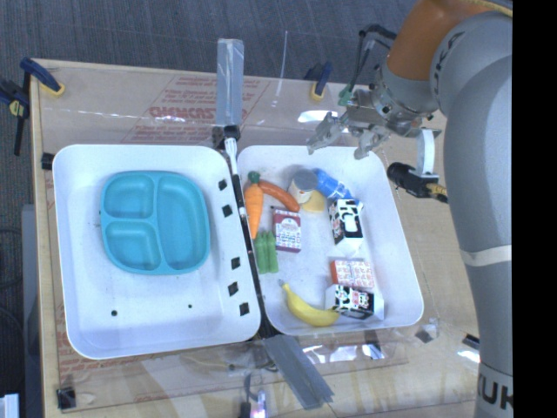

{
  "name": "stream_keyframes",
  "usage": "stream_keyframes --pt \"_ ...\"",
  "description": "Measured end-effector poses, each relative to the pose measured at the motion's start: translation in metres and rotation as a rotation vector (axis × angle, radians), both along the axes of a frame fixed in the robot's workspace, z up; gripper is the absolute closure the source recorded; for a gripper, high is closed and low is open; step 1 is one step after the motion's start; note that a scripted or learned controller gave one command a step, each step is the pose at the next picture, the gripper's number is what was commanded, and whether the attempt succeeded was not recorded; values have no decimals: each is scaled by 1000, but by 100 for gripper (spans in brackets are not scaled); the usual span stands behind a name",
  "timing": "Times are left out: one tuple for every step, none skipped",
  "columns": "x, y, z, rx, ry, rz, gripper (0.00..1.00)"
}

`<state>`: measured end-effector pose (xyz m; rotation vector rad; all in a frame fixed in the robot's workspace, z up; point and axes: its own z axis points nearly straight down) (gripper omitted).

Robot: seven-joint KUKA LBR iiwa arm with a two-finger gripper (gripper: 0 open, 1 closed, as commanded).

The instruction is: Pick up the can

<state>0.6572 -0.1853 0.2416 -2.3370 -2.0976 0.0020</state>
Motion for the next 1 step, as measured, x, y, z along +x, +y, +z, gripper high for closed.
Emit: stream_keyframes --pt "0 -9 12 0 1 118 0"
